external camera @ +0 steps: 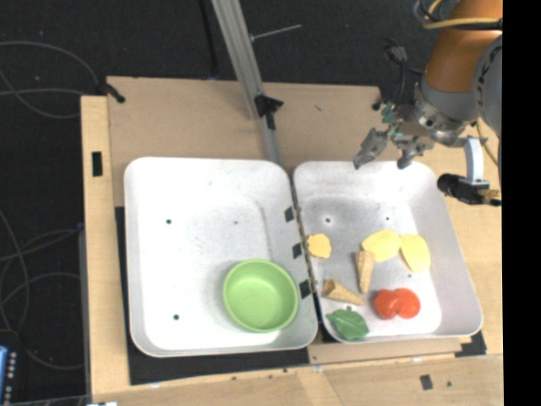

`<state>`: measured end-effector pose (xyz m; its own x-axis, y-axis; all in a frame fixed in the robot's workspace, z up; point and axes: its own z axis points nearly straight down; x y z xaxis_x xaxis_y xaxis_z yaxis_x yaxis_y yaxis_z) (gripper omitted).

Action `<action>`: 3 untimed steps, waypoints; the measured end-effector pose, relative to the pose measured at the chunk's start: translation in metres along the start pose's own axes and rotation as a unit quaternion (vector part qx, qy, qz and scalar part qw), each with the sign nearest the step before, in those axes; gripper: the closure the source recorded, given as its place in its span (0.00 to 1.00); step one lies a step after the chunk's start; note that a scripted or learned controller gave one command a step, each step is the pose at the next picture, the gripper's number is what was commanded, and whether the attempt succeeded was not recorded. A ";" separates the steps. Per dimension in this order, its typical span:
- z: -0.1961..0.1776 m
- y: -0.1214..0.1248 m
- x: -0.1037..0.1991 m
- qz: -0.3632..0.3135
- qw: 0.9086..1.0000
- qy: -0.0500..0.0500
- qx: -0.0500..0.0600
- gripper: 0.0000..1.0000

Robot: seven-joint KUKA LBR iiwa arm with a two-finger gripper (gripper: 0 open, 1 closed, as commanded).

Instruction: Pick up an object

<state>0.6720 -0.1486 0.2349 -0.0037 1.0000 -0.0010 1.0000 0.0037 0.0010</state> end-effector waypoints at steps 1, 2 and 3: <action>0.000 0.000 -0.001 0.000 1.000 -0.001 0.000 0.00; 0.048 0.006 0.005 0.000 1.000 -0.001 0.002 0.00; 0.090 0.005 0.002 0.001 1.000 -0.001 0.002 0.00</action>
<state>0.6774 -0.1465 0.1445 -0.0010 1.0000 -0.0037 1.0000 0.0010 -0.0038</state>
